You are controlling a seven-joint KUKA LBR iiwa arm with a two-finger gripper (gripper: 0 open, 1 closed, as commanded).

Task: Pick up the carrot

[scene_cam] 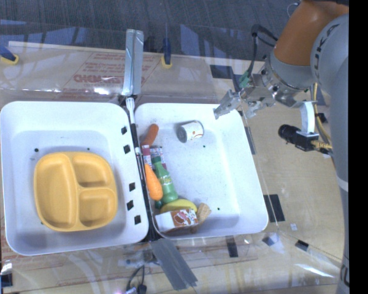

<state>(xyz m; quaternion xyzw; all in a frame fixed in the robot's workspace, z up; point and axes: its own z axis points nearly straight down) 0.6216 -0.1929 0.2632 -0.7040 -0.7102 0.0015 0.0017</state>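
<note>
The carrot (153,182) lies well apart from the fingers (224,109), against the right bin's (233,182) far wall, touching a green bottle (166,184). It looks light, stiff, smooth—best pinched mid-length. Whether the fingers are parted cannot be told.

Even, soft light; slight blur

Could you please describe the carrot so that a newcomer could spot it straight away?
Look in the right bin, along its left wall. The carrot lies lengthwise there, beside the green bottle: a plain orange taper, unlike the shorter reddish sausage above it.
</note>
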